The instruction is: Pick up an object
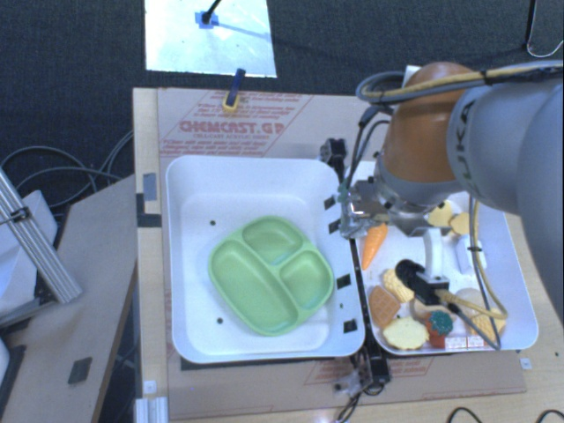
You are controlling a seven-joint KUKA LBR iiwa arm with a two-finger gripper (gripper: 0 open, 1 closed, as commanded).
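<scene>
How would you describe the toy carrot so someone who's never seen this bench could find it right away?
Start at the right-hand white bin, the one crowded with toy food. Look along its left wall, just below the arm's wrist, for the carrot. It is the only pointed orange piece there; its neighbours are rounder tan and yellow shapes.

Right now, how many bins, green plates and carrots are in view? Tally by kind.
white bins: 2 (left bin, right bin)
green divided plate: 1
orange carrot: 1
Total: 4
The other toy food in the right bin is too cluttered to count.
</scene>
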